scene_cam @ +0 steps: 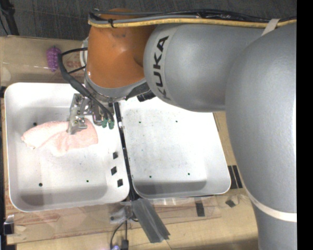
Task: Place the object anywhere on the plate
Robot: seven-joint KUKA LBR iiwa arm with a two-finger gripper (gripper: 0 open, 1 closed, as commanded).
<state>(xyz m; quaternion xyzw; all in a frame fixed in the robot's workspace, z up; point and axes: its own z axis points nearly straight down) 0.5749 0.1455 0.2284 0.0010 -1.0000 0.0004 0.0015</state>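
Camera view looked down at a slant on two shallow white bins, smooth moulded plastic with rounded corners, side by side on a tan, board-like bench. The left bin carried a few small dark specks on its floor; the right bin showed fine dark speckling across its flat base. In the left bin lay the object, a soft pink cloth, crumpled and limp, with a paler rounded lobe at its left end and a rumpled, deeper pink mass at its right. The arm reached in from the right, its links glossy grey and bulbous, with a smooth orange band above the wrist and black cables looping round it. The metal gripper hung over the upper middle of the left bin, its tip down at the cloth's right part, touching or just above it. Whether its jaws were clenched or released I could not tell. A small knobbly purple thing sat on the bench beyond the left bin, well apart from the cloth.
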